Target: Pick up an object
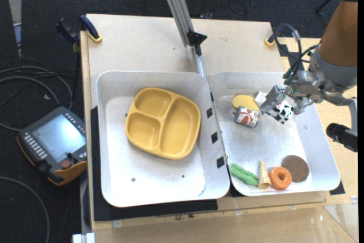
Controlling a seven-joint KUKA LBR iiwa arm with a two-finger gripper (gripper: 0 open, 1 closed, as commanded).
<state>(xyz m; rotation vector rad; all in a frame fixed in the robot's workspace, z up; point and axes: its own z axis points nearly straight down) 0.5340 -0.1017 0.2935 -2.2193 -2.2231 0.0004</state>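
Two white bins on a pale bench (148, 42), dark cabled floor around.
Gripper (280, 105), grip unclear, hovers in the right bin (318, 151) beside a red-white can (247, 117); yellow divided plate (163, 122) fills the left bin (114, 179).

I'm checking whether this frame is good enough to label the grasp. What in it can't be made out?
- gripper, camera view: too small and cluttered to tell whether it holds the black-and-white toy beside it.
- arm: cut off by the right edge.
- red-and-white can: label too small to read.
- yellow object: lower part hidden by the can.
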